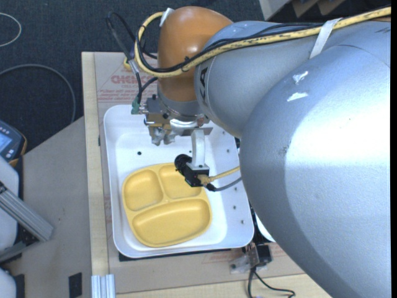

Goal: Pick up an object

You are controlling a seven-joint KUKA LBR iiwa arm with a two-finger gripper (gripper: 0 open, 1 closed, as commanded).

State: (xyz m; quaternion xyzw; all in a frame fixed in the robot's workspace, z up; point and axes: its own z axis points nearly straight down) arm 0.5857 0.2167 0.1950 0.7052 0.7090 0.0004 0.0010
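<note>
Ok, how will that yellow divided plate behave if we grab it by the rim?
The plate looks like moulded plastic, so probably stiff and light. Its glossy, rounded rim may slip from a pinch. It lies flat in the white bin, wide and low, so it should slide rather than tip when pushed.

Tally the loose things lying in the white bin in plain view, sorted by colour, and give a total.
Yellow: 1, the divided plate
Total: 1, in the white bin
The arm covers the bench to the right of it, so nothing there is counted.
</note>
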